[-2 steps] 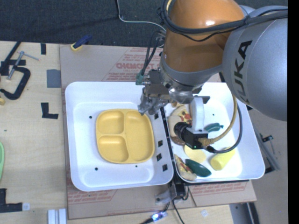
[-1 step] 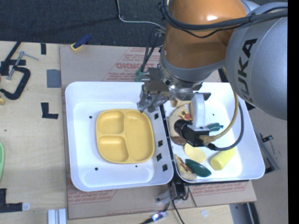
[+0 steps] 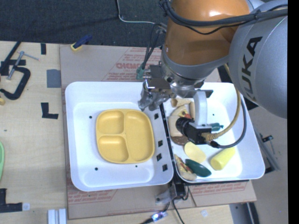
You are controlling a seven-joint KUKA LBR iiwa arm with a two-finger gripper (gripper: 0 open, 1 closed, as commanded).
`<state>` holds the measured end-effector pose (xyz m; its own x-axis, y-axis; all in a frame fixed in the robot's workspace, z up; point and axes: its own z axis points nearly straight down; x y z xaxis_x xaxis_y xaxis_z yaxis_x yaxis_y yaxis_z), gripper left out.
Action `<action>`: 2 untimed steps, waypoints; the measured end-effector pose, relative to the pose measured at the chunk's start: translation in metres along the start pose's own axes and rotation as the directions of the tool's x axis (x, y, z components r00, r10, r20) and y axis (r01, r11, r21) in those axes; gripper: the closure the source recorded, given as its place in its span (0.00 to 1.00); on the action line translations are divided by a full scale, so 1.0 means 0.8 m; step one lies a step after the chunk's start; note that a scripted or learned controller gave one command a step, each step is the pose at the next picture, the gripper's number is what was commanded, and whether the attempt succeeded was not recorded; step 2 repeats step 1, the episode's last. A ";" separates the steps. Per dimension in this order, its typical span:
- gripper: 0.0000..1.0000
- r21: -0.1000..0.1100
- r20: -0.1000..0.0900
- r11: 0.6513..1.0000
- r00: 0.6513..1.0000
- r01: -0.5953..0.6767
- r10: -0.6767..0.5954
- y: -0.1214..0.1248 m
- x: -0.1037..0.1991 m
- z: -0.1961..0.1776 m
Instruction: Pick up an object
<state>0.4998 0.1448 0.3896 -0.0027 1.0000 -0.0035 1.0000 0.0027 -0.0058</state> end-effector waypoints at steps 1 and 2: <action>1.00 0.002 0.001 1.000 1.000 0.001 -0.001 0.000 0.000 -0.012; 1.00 0.002 0.001 1.000 1.000 0.001 -0.001 0.000 0.000 -0.012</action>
